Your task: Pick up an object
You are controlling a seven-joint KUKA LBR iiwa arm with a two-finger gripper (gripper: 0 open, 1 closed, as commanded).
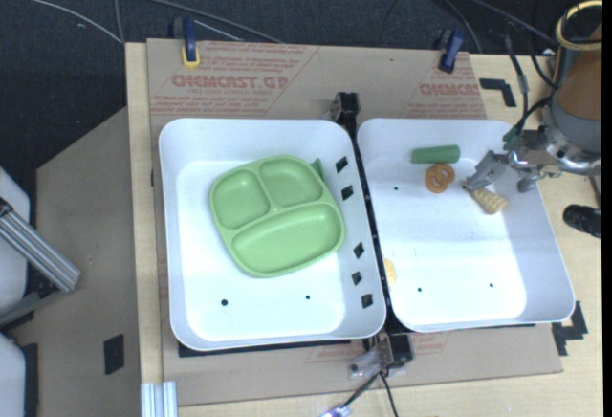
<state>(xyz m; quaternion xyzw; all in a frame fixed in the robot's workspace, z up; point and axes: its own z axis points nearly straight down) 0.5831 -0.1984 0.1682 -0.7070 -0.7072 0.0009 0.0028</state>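
We see the tool (481, 178) low over the upper right of the right bin (507, 296), but we cannot tell its state. Just below it lies a tan cork-like piece (491, 203); to its left sit an orange round piece (440, 178) and a green block (435, 154). The left bin (191, 300) holds a green divided plate (277, 214).

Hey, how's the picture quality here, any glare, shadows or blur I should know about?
In the camera view, lighting is even and bright; the white bins look nearly washed out, with soft shadows along their walls. The green divided plate is sharp, with a mild sheen. The gripper and the small pieces beside it look slightly soft, so fine detail there is hard to read.
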